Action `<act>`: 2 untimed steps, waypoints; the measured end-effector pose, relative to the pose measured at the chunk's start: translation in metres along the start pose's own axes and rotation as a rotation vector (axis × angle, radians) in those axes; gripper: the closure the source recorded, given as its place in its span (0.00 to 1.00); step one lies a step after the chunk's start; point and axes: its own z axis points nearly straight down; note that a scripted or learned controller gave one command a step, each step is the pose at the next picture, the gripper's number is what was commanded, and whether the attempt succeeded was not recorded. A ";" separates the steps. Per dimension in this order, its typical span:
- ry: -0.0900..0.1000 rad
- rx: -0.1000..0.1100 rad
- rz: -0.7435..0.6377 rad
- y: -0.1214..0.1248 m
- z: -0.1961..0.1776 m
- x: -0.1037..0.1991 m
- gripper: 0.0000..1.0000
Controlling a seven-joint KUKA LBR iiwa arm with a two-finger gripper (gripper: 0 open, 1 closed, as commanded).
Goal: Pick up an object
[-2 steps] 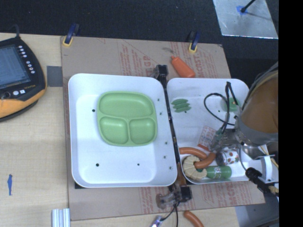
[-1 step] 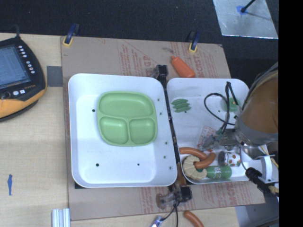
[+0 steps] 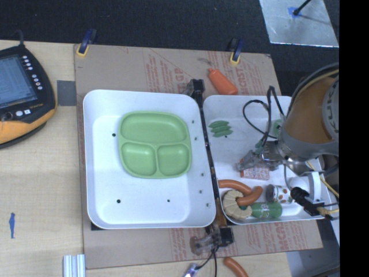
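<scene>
My gripper (image 3: 251, 161) is low inside the right bin (image 3: 230, 105), near its middle, with the grey arm reaching in from the right. Right under it lies a small pinkish-red object (image 3: 256, 172), partly hidden by the gripper; whether they touch is not visible. Along the bin's front edge sit two orange-red sausages (image 3: 236, 185), a round tan piece (image 3: 233, 202), a green bottle-shaped item (image 3: 266, 211) and a small white item (image 3: 277, 193). A flat green leaf-like piece (image 3: 220, 128) lies at the bin's back left.
The left bin (image 3: 98, 172) holds a green divided plate (image 3: 154, 144). An orange carrot-like item (image 3: 222, 82) lies outside behind the right bin, another orange piece (image 3: 236, 265) in front. A teach pendant (image 3: 23, 94) rests at far left. Black cables (image 3: 256, 111) loop over the right bin.
</scene>
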 end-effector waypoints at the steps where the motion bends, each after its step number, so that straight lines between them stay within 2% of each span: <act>1: -0.001 0.002 -0.001 0.000 -0.010 -0.001 1.00; 2: 0.002 -0.002 0.003 0.020 -0.101 0.079 1.00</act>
